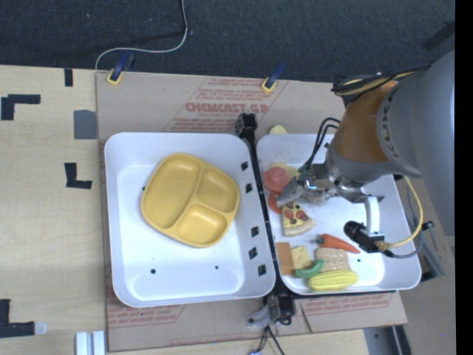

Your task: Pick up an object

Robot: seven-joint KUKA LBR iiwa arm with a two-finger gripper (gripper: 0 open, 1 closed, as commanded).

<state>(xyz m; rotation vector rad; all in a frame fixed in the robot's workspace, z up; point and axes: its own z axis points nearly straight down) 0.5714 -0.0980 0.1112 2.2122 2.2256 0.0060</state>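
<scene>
From the camera view, the gripper hung low in the right bin, beside a red round piece and just above the pizza slice; whether its claw was spread, I cannot tell. Crowded toys risked a glancing, empty grasp.

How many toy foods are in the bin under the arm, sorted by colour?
Some overlap, so this is my best count.
Red or pink: 2, round piece, carrot
Yellow: 2, corn, pizza slice
Green: 1, pod
Tan or orange: 3, blocks
Total: 8
</scene>
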